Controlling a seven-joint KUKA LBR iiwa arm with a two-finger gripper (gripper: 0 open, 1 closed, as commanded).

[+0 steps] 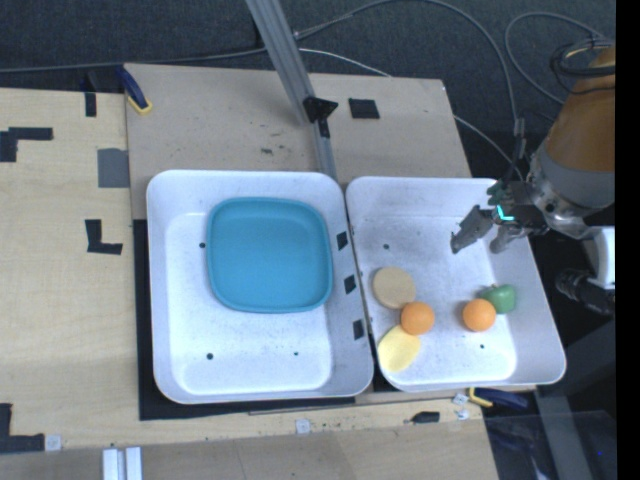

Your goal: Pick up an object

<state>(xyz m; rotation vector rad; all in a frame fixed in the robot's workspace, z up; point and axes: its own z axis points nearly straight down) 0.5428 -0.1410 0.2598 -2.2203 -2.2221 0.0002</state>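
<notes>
Two white bins sit side by side; the right bin (440, 208) holds a tan disc (394, 287), two orange balls (417, 318), a yellow piece (399, 350) and a green piece (500, 297). Above its upper right, the gripper (485, 234) hovers with fingers spread, holding nothing

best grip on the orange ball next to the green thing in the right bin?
Take the small round orange ball across its widest middle, descending from straight above. It is round, so any axis fits, but the small green object touches its upper right; probably set the fingers on the free upper-left and lower-right sides. The pincer hangs above and left of it in the shallow white right bin.
</notes>
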